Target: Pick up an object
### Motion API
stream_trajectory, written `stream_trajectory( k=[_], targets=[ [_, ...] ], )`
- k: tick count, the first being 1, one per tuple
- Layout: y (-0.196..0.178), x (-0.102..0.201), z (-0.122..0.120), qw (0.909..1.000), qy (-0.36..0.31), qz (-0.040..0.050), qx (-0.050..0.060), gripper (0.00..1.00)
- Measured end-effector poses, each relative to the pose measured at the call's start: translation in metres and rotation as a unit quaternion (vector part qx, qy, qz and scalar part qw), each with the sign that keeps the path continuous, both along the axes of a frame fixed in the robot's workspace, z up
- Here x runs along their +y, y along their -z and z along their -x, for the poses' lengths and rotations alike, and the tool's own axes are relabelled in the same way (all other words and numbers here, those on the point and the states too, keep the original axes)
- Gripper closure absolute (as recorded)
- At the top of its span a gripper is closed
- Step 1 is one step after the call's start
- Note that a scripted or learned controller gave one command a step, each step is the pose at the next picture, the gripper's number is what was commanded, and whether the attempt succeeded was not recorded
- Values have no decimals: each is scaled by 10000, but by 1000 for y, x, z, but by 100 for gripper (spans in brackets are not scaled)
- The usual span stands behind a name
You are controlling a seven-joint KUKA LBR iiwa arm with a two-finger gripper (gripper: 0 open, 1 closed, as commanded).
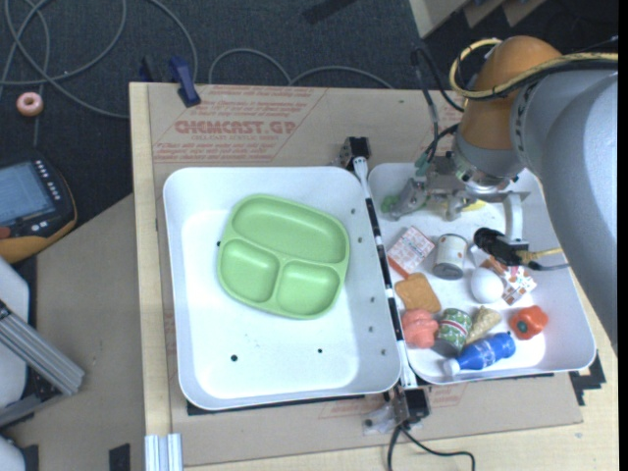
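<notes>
**Gripper low at the back of the right bin, nothing visibly in hand**

Camera view. I have the arm [549,96] reaching in from 3 o'clock, the orange band sitting above the wrist, and the gripper [439,196] down at the far end of the right bin [579,346], roughly 12 o'clock within that bin. I cannot tell from this angle how far apart the jaws stand, and I see nothing clearly between them (so I log no grasp).

Risks as I judge them:
- The objects are packed toward 6 o'clock of the bin, well apart from the gripper. A close here may catch nothing.
- A small greenish item [393,203] lies just beside the gripper at its 9 o'clock, close to the bin wall. A pinch there could nudge it against the wall and slip.
- The clutter is tight. Reaching into it may grab two things or knock neighbours.

Candidates: a silver can [450,256] on its side, a white egg [485,286], a red-patterned packet [410,250], a tan cracker [418,291], a blue bottle [484,353] at 6 o'clock, a red pepper [529,322] at 4 o'clock.

The left bin [196,341] carries a green divided plate [283,255].
</notes>
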State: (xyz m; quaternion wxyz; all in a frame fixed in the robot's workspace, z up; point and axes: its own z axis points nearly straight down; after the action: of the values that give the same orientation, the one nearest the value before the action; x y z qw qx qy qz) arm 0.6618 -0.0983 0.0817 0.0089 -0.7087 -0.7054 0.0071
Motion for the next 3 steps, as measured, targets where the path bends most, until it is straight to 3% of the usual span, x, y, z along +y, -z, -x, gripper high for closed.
stream_trajectory(
  k=[1,2,3],
  targets=[
    [-3,-37,23,9999,-19,13,-105,0],
    [-3,-10,48,9999,-28,9,-105,0],
    [-3,6,9,9999,-27,12,-106,0]
  ],
)
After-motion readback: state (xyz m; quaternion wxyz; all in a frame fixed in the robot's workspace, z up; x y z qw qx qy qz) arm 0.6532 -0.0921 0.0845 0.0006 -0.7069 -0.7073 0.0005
